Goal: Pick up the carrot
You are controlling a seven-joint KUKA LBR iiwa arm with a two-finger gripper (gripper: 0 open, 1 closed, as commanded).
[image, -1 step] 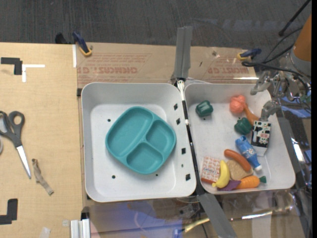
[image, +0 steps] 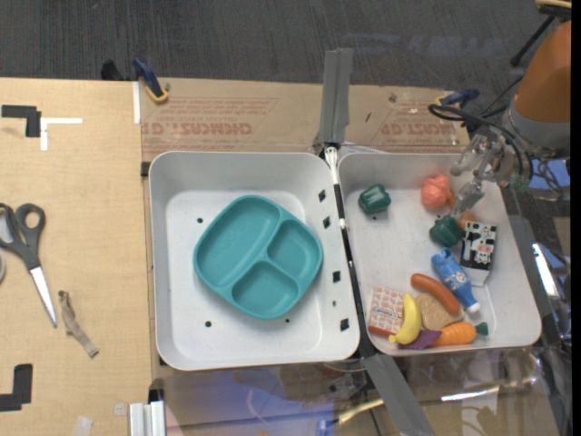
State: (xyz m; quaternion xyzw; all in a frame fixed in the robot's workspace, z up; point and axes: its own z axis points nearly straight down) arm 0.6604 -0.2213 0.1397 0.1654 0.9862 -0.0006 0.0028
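Gripper [image: 474,187] hovers well apart from carrot [image: 457,334] (bin's near corner).

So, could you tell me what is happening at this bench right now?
The arm's gripper hovers over the far end of the right bin, near a pink toy. The carrot lies untouched at that bin's near edge among other toy foods. A teal divided plate sits in the left bin.

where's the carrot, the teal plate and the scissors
carrot [image: 457,334], camera view, middle of its orange body
teal plate [image: 238,228], camera view, floor of its largest compartment
scissors [image: 30,218], camera view, on a handle ring
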